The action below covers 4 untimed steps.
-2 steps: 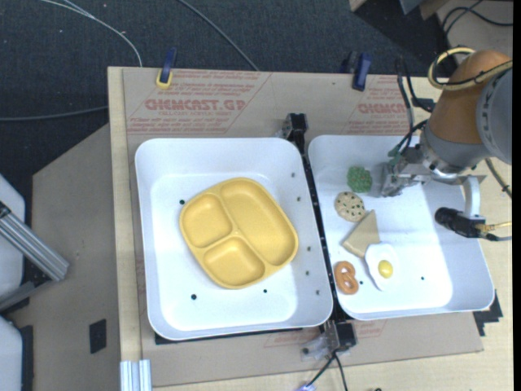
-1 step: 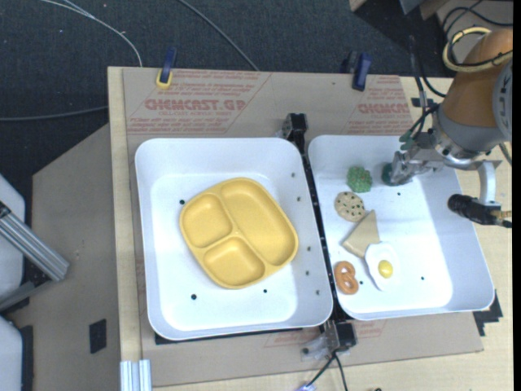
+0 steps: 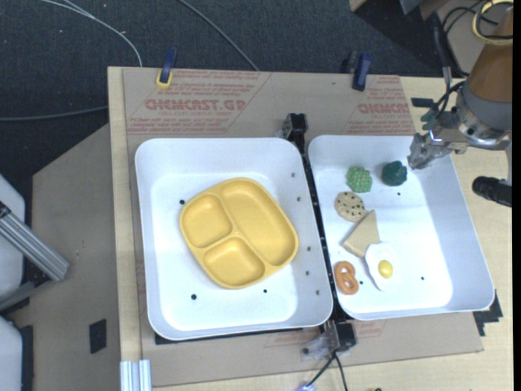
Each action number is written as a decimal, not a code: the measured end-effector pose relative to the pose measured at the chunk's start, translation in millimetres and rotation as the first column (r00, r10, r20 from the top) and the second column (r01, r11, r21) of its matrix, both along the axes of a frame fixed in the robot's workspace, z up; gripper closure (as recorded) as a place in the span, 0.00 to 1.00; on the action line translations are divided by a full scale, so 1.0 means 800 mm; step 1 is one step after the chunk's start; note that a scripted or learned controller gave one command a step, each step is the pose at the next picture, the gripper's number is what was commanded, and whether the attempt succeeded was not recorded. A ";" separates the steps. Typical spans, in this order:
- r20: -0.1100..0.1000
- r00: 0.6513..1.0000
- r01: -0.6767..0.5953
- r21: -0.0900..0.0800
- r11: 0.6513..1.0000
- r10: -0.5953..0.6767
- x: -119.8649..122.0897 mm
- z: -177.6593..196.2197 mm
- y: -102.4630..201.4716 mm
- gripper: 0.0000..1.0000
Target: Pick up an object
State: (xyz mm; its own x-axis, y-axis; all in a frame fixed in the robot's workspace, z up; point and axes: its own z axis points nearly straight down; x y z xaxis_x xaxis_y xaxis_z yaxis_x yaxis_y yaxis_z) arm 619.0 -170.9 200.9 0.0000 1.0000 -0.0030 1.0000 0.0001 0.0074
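- Reaching in from the right, gripper (image 3: 421, 155) hovering above right bin's (image 3: 456, 243) far edge — grip state impossible to tell.
- Sitting just beside it — dark green object (image 3: 395, 173), untouched.
- Holding yellow tray (image 3: 237, 231) — left bin (image 3: 155, 218).

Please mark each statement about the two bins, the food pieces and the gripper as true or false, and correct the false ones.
1. The yellow divided plate lies in the right bin. False: it lies in the left bin.
2. The fried egg lies in the right bin. True.
3. The gripper holds the cookie. False: the cookie lies on the bin floor, apart from the gripper.
4. The dark green piece is the food piece nearest to the gripper. True.
5. The pretzel lies on the yellow plate. False: it lies in the right bin, beside the egg.
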 end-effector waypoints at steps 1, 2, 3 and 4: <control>0.001 1.000 -0.001 0.000 1.000 0.001 0.004 0.081 -0.001 1.00; -0.008 1.000 -0.003 0.003 1.000 0.003 0.017 0.068 0.062 1.00; -0.009 1.000 -0.006 0.005 1.000 0.006 0.021 0.061 0.142 1.00; -0.010 1.000 -0.004 0.004 1.000 0.004 0.010 0.046 0.204 1.00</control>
